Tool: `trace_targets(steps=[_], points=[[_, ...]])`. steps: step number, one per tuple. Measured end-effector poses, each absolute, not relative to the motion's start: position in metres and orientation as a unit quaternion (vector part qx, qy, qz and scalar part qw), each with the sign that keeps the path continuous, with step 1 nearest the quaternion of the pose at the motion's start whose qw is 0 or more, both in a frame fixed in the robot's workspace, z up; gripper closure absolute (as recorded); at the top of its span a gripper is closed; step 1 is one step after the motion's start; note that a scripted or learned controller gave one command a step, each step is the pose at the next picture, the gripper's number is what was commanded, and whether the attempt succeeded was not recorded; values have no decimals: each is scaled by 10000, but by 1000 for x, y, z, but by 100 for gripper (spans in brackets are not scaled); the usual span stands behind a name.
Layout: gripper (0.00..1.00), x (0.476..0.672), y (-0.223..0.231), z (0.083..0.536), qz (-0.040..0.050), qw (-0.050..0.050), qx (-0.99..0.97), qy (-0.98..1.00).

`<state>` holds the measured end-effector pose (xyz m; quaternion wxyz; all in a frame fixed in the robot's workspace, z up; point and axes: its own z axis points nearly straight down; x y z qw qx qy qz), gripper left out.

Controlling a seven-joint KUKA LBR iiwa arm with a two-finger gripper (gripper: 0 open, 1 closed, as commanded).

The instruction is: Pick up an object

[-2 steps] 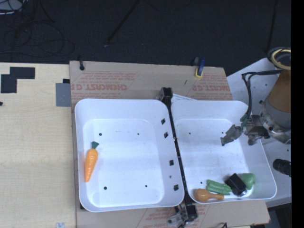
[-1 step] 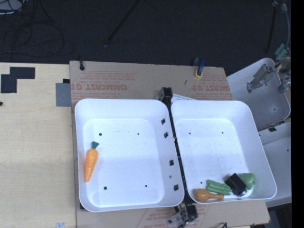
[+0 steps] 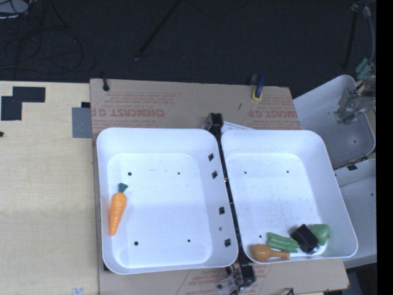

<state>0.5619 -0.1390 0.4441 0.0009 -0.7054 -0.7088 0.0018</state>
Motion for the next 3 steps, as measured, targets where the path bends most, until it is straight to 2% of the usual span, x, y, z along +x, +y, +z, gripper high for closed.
trace_targets(steps=[1, 2, 3], points=[[100, 591, -39, 544, -35, -29, -7032, -7110], [100, 624, -73, 376, 68, 68, -7079, -7062], [100, 615, -18, 547, -58, -57, -7049, -7092]])
